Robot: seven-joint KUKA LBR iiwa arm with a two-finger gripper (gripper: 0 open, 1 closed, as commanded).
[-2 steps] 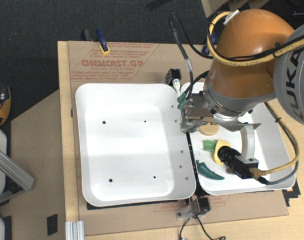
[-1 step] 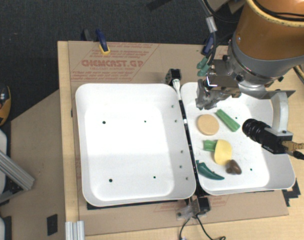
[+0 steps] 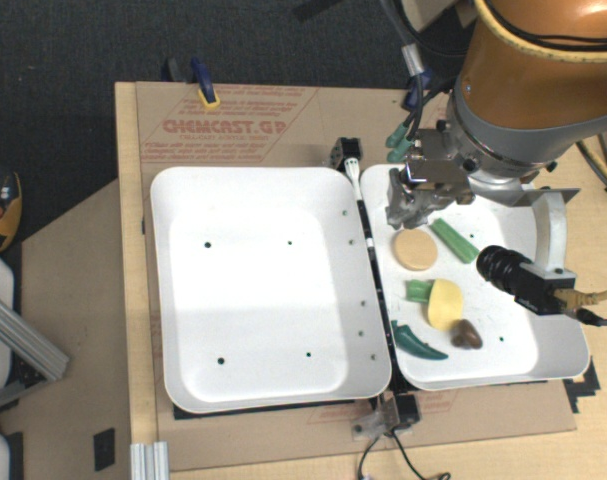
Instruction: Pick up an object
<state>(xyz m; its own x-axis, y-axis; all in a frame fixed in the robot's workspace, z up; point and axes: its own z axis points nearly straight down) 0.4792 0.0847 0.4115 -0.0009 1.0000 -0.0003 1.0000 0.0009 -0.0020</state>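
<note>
My gripper [image 3: 407, 206] hangs low over the far left part of the right bin [image 3: 553, 353], just above a tan round disc [image 3: 416, 250]. Nothing shows in its grasp. Right of the disc lies a light green stick [image 3: 453, 240]. Nearer the front are a yellow lump [image 3: 444, 304] with a small green piece [image 3: 417, 290] against its left side, a dark green pepper shape [image 3: 419, 341] and a small brown object [image 3: 467, 335]. The grey and orange arm covers the bin's far right.
The left bin [image 3: 183, 268] lies beside the right one, their rims meeting at a black divider [image 3: 368, 258]. A black cylinder [image 3: 511, 273] juts over the right bin's right side. A blue and yellow clamp [image 3: 205, 86] sits on the cardboard bench's far edge.
</note>
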